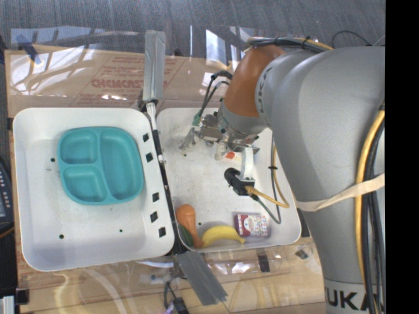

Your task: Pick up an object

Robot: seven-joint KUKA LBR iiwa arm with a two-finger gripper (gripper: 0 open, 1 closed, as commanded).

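Your arm (327,129) is reaching over the right bin (196,175), its gripper (219,136) hanging above bare floor; you cannot tell its state. The teal tray (101,164) is lying in the left bin (33,195). Banana (221,235), carrot (187,221) and packet (251,225) are sitting along the near edge.

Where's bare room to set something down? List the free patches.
Left bin: floor around the teal tray, widest below it. Right bin: middle floor between gripper and carrot. Crowded: bottom edge, with carrot, banana, small box.
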